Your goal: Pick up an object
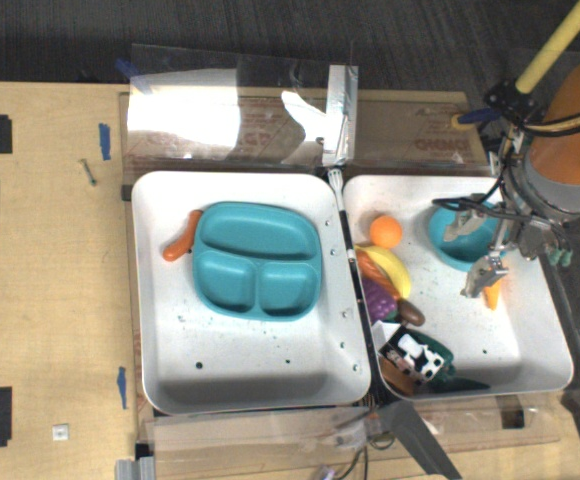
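My gripper (482, 276) hangs over the right bin (530, 358), just below a teal bowl (460, 236) in that bin's far part. A small orange piece (491, 296) shows right at the gripper's tip; whether it is held or lies on the bin floor cannot be told. Along the bin's left wall lie an orange ball (385, 231), a yellow banana (388, 269), purple grapes (378, 298), a brown item (410, 314) and a black-and-white toy (417, 355).
The left bin (170, 358) holds a teal divided plate (257, 258) with an orange carrot-like piece (180, 240) against its left side. A divider wall (355, 298) separates the bins. Bare white floor lies in the right bin's near right part.
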`<control>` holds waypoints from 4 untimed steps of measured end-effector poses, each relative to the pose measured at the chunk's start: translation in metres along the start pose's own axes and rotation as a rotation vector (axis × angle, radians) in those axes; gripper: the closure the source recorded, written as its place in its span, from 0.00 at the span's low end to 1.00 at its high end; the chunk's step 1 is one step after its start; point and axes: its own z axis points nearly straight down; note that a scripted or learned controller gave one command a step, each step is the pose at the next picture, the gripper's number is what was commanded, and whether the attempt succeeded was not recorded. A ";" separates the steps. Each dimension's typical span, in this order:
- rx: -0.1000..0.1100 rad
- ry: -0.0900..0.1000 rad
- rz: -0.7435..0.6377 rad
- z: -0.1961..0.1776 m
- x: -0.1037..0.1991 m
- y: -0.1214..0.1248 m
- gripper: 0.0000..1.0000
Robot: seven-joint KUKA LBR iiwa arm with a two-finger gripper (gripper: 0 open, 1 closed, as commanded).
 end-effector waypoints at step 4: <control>0.004 -0.007 -0.310 -0.055 -0.039 -0.026 1.00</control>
